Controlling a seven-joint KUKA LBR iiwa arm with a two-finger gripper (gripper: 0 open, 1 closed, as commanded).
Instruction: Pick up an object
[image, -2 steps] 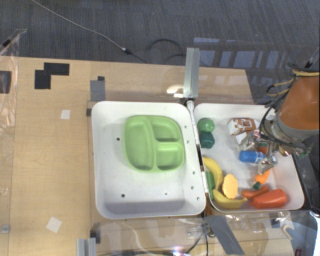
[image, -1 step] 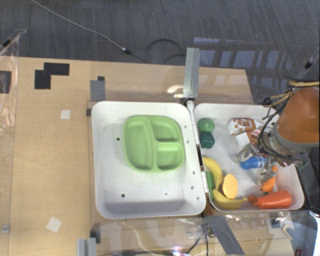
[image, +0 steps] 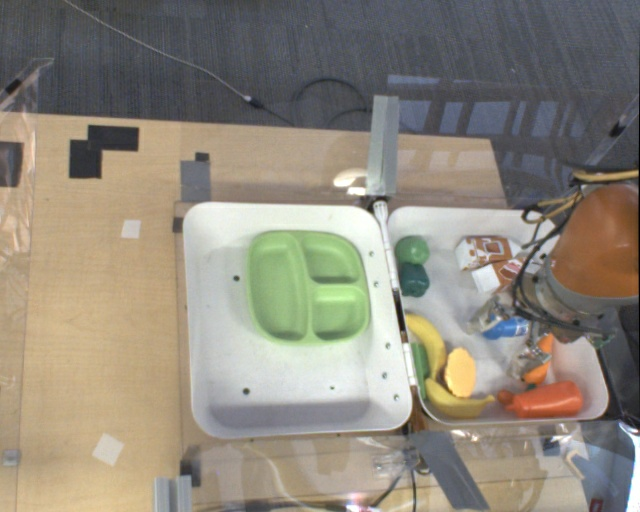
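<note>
The arm (image: 590, 255) is hanging over the right bin (image: 600, 400), grip state impossible to tell; the carrot (image: 545, 399) below looks light, stiff and slick, best pinched mid-body.

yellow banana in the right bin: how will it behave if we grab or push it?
The curved yellow banana looks like smooth moulded plastic, so probably stiff, light and somewhat slippery. Its curve likely makes it pivot rather than roll when pushed. It lies against the right white bin's left wall beside a round yellow-orange piece, so a push may jam it or shift that neighbour.
</note>
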